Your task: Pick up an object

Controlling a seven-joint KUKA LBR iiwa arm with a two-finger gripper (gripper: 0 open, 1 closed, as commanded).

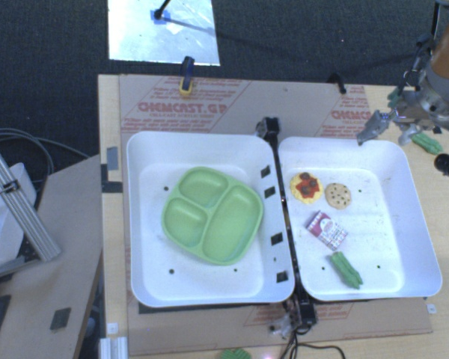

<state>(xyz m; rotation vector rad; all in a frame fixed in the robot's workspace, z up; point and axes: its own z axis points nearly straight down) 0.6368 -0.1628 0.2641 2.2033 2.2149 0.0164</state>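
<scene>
My gripper [393,129] hangs over the far right corner of the right bin [415,200], at the view's right edge. A small green thing [427,143] shows right beside it, and I cannot tell whether it is held. In the right bin lie a round yellow toy pizza with red topping [307,187], a tan cookie [337,195], a small maroon and white packet [327,229] and a green pickle-like toy [346,269]. The left bin [146,163] bears a light green divided plate [212,214].
The two bins meet along a black hinged divider [273,193]. A silver sheet [163,19] lies on the dark floor at the back, and a yellow and blue clamp [186,77] sits at the bench's far edge.
</scene>
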